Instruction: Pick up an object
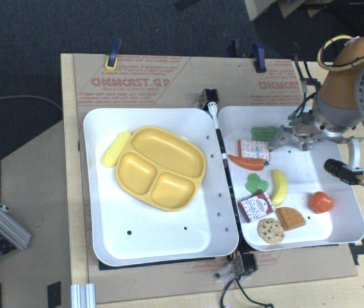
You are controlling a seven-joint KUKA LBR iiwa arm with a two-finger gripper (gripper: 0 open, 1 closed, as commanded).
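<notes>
In the right bin, toward its far side, a green block lies just left of the gripper, with a small red-and-white carton close below it. The jaws' state cannot be told from this slanted view. A carrot, banana, broccoli, cookie, toast and tomato lie nearer. The likely risk: the block and carton sit so close that a descent may nudge one aside or pinch both. The left bin holds a yellow tray and corn.

Two bins, perhaps ten toys.
</notes>
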